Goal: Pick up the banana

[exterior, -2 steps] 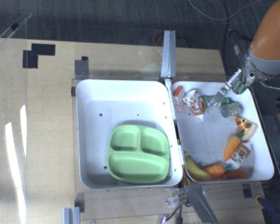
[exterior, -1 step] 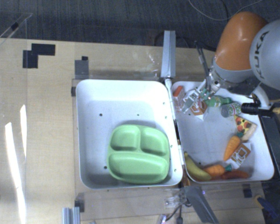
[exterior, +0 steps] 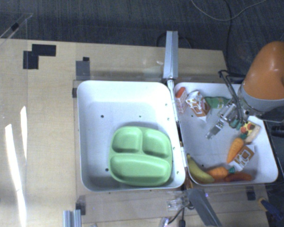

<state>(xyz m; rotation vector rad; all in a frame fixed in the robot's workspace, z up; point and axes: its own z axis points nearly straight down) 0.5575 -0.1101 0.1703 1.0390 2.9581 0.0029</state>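
Banana [exterior: 199,170] sits at the near left corner of the right bin [exterior: 273,167], lying along the front wall, just beside the divider between the two bins. Next to it along the front edge: a small carrot [exterior: 218,172], touching or nearly touching the banana's tip, then something red [exterior: 239,177] further right. A bigger carrot [exterior: 235,149] stands tilted behind those, with a small printed carton [exterior: 244,157] against it.

Left bin [exterior: 92,126] holds a green compartment tray [exterior: 141,155], face down or lidded, can't tell which, toward its near side.

My jaws [exterior: 217,127] hang over the middle of the right bin, well apart from the banana, nothing between them. Open or closed: can't tell from this angle.

Behind the jaws: another carton [exterior: 196,103] and something green [exterior: 217,101] by the far wall. A yellow-red item [exterior: 250,131] lies right of the jaws.

Surface [exterior: 38,141] beyond is bare wood with black tape marks [exterior: 37,55].
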